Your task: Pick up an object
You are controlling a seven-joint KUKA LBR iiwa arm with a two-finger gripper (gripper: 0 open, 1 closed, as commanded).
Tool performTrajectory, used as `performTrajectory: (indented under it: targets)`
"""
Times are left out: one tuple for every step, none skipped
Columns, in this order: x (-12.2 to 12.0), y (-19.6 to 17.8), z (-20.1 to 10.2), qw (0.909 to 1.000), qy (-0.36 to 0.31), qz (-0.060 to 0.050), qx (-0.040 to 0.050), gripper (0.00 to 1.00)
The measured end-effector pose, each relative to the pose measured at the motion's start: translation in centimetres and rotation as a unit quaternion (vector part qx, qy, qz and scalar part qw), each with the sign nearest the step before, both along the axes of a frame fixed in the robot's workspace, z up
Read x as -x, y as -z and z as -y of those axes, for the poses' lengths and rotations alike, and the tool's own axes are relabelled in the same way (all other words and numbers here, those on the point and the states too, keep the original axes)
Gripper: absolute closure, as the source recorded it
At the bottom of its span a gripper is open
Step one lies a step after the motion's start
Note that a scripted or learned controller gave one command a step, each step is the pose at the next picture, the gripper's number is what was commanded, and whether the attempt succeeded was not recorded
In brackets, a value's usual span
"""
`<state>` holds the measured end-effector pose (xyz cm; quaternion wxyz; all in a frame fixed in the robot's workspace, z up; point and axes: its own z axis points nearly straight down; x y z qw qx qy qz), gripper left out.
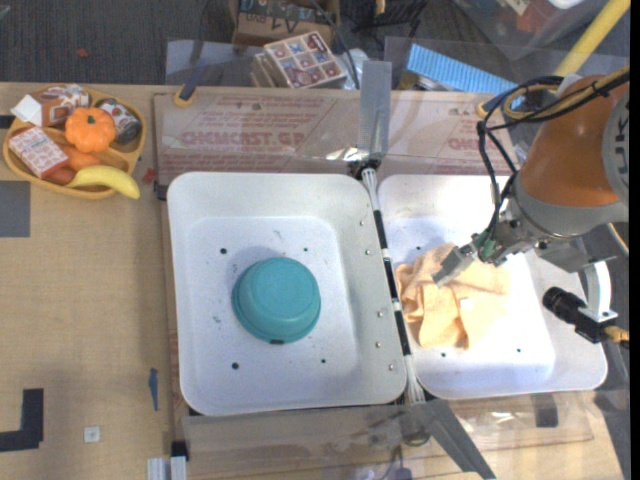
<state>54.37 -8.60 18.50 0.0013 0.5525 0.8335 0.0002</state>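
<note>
camera view: the pincer (452, 266) touches the yellow cloth (445, 300) by the right bin's (570, 368) left wall; its opening cannot be told; the cardboard's (260, 128) faded print perhaps reads "oakcrest".

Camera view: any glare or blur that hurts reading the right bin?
Camera view: the right bin floor is blown out to near-white around the yellow cloth; the gripper is small and soft, finger state unreadable; the teal bowl in the left bin is evenly lit.
</note>
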Motion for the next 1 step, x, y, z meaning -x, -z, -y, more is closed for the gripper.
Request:
performTrajectory:
  targets:
    - [1.80, 9.33, 2.28, 0.9970, -0.077, 0.005, 0.0004, 0.00]
